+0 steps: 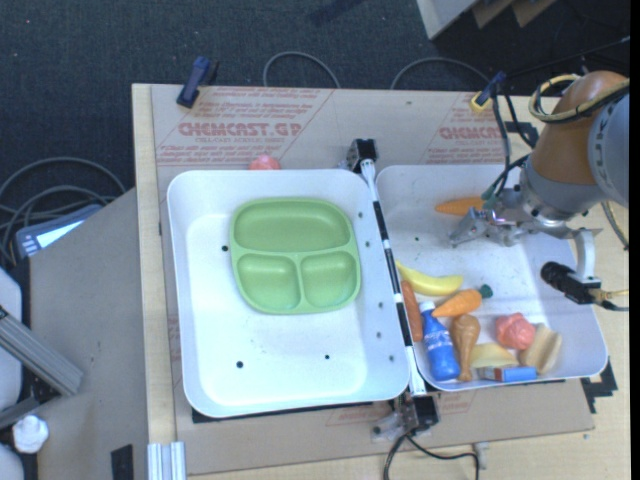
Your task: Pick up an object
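Note:
The right bin (405, 183) holds several toy foods. An orange carrot piece (458, 206) lies near its far wall. Lower down are a yellow banana (430, 281), a carrot with a green top (462, 303), a blue bottle (438, 344), a tan drumstick (467, 336), a pink-red lump (513, 329) and a tan bread piece (544, 348). My gripper (484, 227) is low over the bin floor, just below and right of the orange carrot piece, apart from the banana. Nothing shows held in it.
The left bin (190, 268) carries a green divided plate (295, 254). An orange stick (410, 312) lies along the divider between the bins. A blue marker (508, 373) lies at the right bin's near wall. Cables and blue clamps (195, 80) sit on the board behind.

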Available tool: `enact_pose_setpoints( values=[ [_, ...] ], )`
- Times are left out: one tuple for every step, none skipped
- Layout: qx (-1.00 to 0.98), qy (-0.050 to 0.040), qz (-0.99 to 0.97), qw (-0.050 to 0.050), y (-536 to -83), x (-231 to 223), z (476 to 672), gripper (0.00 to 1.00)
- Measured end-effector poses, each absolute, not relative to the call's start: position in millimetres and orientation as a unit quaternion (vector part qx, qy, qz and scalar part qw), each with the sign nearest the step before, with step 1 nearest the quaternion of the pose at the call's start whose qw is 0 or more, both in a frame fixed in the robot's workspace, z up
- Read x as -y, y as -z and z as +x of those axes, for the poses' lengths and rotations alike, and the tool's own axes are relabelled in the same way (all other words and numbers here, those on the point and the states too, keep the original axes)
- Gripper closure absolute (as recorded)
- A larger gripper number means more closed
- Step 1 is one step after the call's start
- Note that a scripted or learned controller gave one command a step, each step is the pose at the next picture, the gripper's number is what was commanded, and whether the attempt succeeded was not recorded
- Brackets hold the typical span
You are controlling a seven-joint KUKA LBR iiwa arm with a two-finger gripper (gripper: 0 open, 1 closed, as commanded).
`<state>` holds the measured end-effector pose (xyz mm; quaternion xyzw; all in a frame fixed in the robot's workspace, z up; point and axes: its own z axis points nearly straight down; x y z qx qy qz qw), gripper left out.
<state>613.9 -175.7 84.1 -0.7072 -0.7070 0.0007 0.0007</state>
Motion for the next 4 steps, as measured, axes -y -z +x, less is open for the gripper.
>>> enact_pose_setpoints(
  values=[
    [0.706,-0.0031,-0.708,0.004,-83,144,655.2,0.0],
    [0.706,-0.0051,-0.708,0.008,-82,159,662.6,0.0],
    [0.707,-0.0046,-0.708,0.008,-82,162,662.8,0.0],
    [0.706,-0.0064,-0.708,0.006,-83,149,662.6,0.0]
  ],
)
